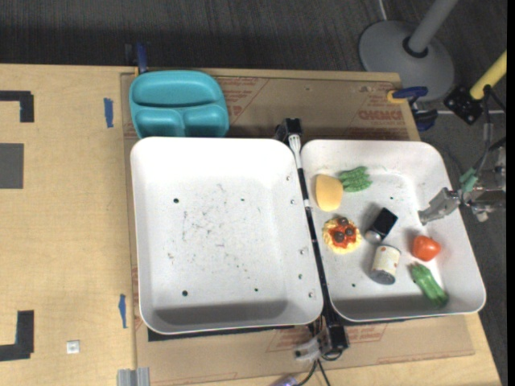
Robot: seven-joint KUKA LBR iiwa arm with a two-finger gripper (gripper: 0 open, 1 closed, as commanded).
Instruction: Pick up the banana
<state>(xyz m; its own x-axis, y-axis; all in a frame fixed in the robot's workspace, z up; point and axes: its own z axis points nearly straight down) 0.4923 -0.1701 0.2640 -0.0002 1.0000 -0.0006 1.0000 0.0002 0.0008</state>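
Observation:
The yellow, rounded banana (327, 191) lies in the right bin (402, 155) near its upper left corner, close to the divider between the bins. A green leafy toy (355, 178) touches its right side. My gripper (447, 201) reaches in over the right rim of the same bin, well to the right of the banana and apart from it. Nothing is seen held in it.
The right bin also holds a pizza-like toy (341, 234), a black block (383, 222), a small can (386, 262), a red tomato (426, 248) and a green vegetable (429, 285). The left bin (153, 240) sits beside it. A teal tray (178, 103) stands behind the left bin.

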